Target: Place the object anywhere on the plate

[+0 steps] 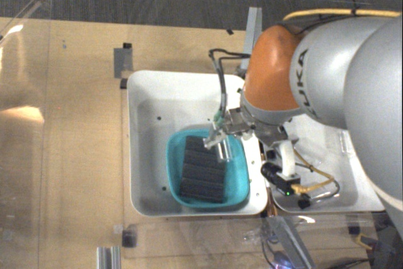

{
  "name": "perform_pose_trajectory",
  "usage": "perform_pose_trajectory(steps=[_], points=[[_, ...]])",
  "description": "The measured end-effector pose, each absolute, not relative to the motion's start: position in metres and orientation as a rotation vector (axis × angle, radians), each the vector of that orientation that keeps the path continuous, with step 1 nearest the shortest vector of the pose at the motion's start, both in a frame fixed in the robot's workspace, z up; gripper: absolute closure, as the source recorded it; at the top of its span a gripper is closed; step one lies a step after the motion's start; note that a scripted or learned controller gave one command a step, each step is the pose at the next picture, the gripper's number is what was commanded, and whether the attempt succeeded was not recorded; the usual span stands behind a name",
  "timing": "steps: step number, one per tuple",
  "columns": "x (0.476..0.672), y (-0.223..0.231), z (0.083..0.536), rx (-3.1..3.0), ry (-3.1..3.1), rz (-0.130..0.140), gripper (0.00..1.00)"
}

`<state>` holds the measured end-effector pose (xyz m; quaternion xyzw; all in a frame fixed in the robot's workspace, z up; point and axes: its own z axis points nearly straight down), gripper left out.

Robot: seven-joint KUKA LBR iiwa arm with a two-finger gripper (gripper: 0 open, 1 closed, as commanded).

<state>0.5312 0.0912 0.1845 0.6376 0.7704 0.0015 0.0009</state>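
Observation:
A teal square plate (238, 189) lies in the left white bin (143, 135), toward its front right. A dark ribbed block (200, 174) rests flat on the plate, reaching from its back edge to near its front. My gripper (217, 147) hangs over the block's back right corner, under the orange band (271, 72) of the arm. Its two silvery fingertips stand apart, so it is open, with nothing held between them.
The arm's grey body covers most of the right bin (343, 198). Cables and a small black connector (283, 183) hang over the wall between the bins. The left bin's floor left of the plate is bare white. A metal post (253, 25) stands behind the bins.

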Motion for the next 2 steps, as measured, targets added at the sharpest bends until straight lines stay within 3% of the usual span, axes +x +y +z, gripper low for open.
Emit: perform_pose_trajectory(steps=[1, 2], points=[[0.509, 0.025, 0.343, 2.022, 2.393, 0.013, 0.00], [0.495, -0.048, 0.438, 1.691, 2.631, 0.011, 0.00]])
